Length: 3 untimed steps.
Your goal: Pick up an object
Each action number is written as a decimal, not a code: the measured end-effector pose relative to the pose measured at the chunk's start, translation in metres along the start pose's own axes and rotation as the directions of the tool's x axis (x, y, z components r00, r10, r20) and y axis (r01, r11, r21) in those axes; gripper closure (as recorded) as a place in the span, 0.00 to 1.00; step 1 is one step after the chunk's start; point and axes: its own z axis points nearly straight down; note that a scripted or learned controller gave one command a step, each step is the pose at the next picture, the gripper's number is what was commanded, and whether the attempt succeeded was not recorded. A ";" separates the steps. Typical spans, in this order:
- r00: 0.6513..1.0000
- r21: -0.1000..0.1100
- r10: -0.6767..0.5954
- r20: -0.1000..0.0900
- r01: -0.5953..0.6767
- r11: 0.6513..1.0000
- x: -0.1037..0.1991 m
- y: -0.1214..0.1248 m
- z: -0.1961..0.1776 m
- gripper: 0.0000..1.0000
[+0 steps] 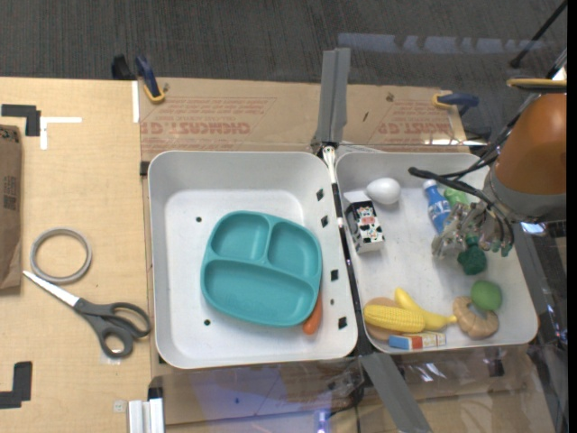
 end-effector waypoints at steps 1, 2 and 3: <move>0.994 0.000 0.112 -0.001 -0.112 0.994 0.019 -0.007 0.001 0.00; 0.974 0.001 0.226 -0.002 -0.226 0.974 0.032 0.005 0.001 0.00; 0.972 0.000 0.235 0.000 -0.235 0.972 -0.034 0.005 0.000 0.00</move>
